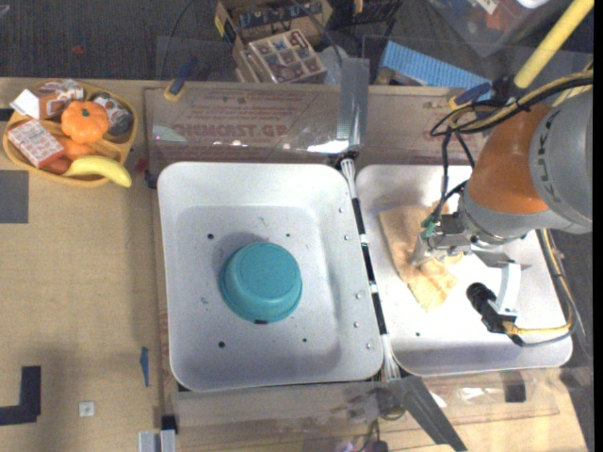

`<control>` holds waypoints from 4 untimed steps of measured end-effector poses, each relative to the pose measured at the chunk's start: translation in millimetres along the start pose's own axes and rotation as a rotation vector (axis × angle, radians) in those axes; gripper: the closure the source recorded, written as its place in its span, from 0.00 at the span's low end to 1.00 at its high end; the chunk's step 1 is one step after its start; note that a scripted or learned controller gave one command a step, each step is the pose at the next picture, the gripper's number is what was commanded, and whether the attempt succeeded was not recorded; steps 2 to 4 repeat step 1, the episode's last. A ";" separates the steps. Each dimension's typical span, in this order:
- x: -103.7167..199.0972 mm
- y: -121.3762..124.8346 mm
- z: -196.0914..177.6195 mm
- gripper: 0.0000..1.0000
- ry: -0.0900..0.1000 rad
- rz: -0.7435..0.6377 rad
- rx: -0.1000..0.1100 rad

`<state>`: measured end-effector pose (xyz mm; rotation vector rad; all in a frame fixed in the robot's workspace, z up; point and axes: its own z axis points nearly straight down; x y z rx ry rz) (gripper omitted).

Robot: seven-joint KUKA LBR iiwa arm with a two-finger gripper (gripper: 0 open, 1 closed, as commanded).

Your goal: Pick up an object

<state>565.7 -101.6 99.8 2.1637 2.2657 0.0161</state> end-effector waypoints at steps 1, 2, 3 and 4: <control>48.1 12.3 -94.0 1.00 -0.001 -0.061 0.017; 48.1 12.3 -94.0 1.00 -0.001 -0.061 0.017; 48.1 12.3 -94.0 1.00 -0.001 -0.061 0.017; 48.1 12.3 -94.0 1.00 -0.001 -0.061 0.017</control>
